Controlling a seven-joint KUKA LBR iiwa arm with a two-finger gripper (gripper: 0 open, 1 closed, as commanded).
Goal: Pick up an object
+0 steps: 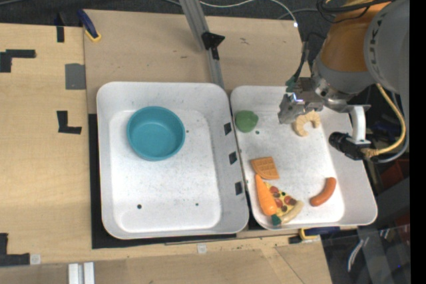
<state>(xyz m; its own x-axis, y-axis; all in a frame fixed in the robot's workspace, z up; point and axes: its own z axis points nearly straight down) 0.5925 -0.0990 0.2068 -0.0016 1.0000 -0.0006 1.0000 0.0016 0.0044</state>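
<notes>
On the wooden bench, the right shallow white bin (346, 206) holds a small tan biscuit-shaped toy (307, 123), touching the metal gripper (293, 110); its grip state is unclear.

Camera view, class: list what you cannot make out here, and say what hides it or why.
- End effector: finger state unreadable; seen from above, blurred.
- Tan toy beside it: partly covered by the end effector, so contact and kind are unclear.
- Carrot and pizza slice: overlapping at the right bin's front edge.
- Arm: cut off by the right edge.
</notes>
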